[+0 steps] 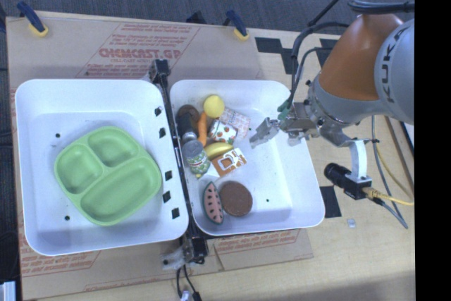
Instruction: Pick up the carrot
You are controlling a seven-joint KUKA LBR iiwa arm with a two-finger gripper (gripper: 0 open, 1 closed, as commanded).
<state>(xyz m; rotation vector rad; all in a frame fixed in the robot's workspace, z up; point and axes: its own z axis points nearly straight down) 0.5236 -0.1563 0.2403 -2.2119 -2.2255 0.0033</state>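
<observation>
The carrot (203, 126) is a small orange piece lying in the right bin (296, 173), wedged between a dark bottle (187, 120) and a printed packet (223, 132), just below a yellow lemon (213, 106). My gripper (265, 132) hovers over the middle of the right bin, to the right of the carrot and apart from it. Its grey fingers point left toward the pile and nothing sits between them.
The right bin also holds a can (196, 156), a banana (217, 149), an orange-and-white packet (229, 161), a watermelon slice (211, 202) and a brown round cookie (236, 198). A green divided plate (109, 173) lies in the left bin (35, 116).
</observation>
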